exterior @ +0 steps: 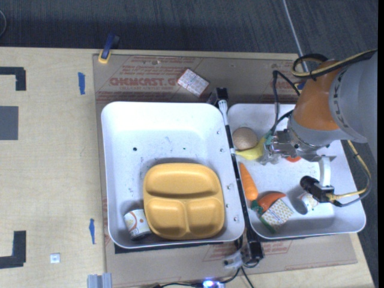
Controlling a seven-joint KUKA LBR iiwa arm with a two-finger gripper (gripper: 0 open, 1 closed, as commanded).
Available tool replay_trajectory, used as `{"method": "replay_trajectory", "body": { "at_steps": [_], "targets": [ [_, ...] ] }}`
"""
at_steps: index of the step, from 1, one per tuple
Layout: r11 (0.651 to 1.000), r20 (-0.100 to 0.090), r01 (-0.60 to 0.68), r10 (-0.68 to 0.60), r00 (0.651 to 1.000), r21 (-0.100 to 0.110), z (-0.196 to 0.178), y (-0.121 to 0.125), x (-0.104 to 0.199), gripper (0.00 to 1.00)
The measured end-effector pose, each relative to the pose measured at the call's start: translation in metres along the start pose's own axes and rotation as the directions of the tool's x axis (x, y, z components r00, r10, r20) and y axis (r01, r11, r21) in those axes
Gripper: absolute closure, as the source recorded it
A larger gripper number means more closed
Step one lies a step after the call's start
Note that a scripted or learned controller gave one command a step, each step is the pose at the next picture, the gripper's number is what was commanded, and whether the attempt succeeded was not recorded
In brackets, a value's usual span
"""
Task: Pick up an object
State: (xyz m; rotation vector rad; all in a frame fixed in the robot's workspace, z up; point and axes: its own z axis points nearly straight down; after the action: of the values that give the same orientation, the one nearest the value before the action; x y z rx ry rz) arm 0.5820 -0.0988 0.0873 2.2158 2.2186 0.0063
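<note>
While the gripper (271, 149) sits low in the right bin (351, 221), we can't tell its state; yellow banana (251, 153) lies just left, touching, long axis left-right.

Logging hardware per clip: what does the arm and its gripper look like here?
The arm is a thick grey cylinder with an orange band above the wrist. Black and yellow cables loop around it. The gripper is a small metallic assembly.

Tray (183, 200) in left bin (120, 125) (cup (136, 222) beside it), carrot (249, 183) in right bin (348, 221)
</note>
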Motion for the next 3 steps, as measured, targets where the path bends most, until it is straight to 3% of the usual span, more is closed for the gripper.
{"method": "replay_trajectory", "body": {
  "at_steps": [1, 2, 3],
  "targets": [
    [1.000, -0.001, 0.000, 0.000, 1.000, 0.003, 0.001, -0.001, 0.000, 0.00],
    [1.000, 0.000, -0.002, 0.002, 1.000, 0.004, 0.000, -0.084, -0.019, 0.00],
    [1.000, -0.001, -0.002, 0.002, 1.000, 0.000, -0.010, -0.082, -0.019, 1.00]
  ]
}}
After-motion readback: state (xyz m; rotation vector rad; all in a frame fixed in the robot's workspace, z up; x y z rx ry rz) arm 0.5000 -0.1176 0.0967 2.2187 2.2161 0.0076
